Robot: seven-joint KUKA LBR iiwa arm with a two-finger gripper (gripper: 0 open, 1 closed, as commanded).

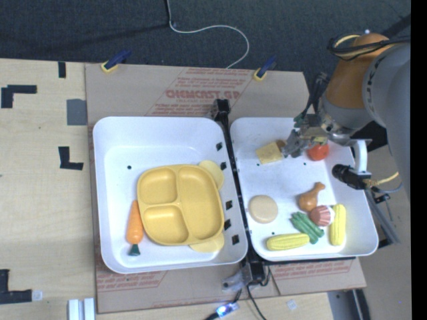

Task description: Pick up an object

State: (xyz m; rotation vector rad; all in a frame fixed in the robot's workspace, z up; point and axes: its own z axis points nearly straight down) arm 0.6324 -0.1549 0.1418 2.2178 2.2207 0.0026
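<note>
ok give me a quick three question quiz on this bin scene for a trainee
1. True or false: the carrot lies in the same bin as the yellow tray.
2. Which is nearest the gripper? A) cheese wedge B) corn cob C) carrot
3. Fill in: the chicken leg lies in the ____ bin as the camera sees it.

Key: 1 true; 2 A; 3 right.

Right bin (248, 133) — bare centre (toys (313, 222) crowded below)
</note>
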